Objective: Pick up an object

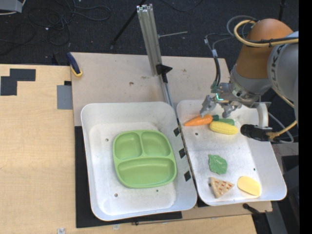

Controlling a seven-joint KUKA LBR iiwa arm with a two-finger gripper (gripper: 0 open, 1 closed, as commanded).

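Camera view puts the gripper (217, 107) at the far end of the right bin (273, 174), its two fingers (208, 105) spread apart and pointing down, with nothing between them. Just below them lie the likeliest targets: a toy carrot (198, 121) lying crosswise near the bin's left wall, and a toy corn cob (224, 127) touching or almost touching the carrot's green top. Farther toward the near end sit a green leafy piece (218, 164), a pizza slice (221, 186) and a flat yellow piece (249, 185), all well apart from the gripper. The left bin (92, 130) holds a green divided plate (144, 158).

To do this step well, I judge the arm should settle on one item (the carrot looks nearest the fingertips), center the open fingers across its narrow width, and descend straight so neither finger lands on top or nudges the corn. Closing across the carrot's thick middle should resist slipping better than its tapered tip.
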